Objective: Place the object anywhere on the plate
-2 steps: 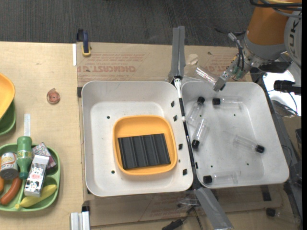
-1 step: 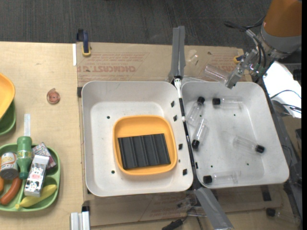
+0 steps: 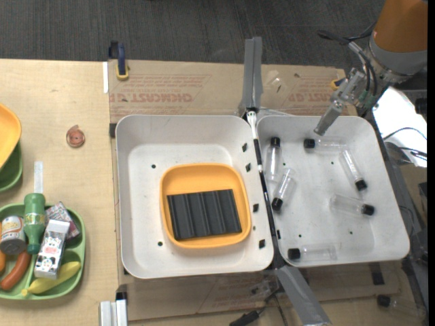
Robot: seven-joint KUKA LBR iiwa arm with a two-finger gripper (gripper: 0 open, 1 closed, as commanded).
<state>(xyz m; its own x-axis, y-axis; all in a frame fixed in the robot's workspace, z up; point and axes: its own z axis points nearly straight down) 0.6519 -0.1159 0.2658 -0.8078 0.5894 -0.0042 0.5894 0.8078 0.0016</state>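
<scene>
A: How many bins are on the desk [image 3: 54, 100]?

B: Two. The left bin [image 3: 136, 148] carries one orange plate [image 3: 204, 175], and on that plate lies one dark ribbed block [image 3: 204, 214].

A: And beside it, away from the plate?

B: The right bin [image 3: 387, 209] holds clear tubes with black caps. I count six: one [image 3: 273, 153] upright-looking just past the divider nearest the plate, one [image 3: 281, 189] tilted below it, one [image 3: 325, 143] at the far side, one [image 3: 353, 169] slanted beyond that, one [image 3: 351, 206] lower down, and one [image 3: 312, 252] along the near wall. All six lie in that bin, none on the plate.

A: Where is the arm [image 3: 401, 26]?

B: Far from the plate, at the right bin's far corner. The gripper [image 3: 322, 128] slants down toward the tube at the far side, its tip just above that tube's cap.

A: Are the fingers closed on it?

B: I cannot tell; the tip reads as one narrow grey shape, and no tube sits visibly between the fingers.

A: Anything on the other side of the plate?

B: One green tray [image 3: 68, 280] of toy food with one green bottle [image 3: 34, 219], plus one small pink disc [image 3: 75, 137] on the desk.
</scene>
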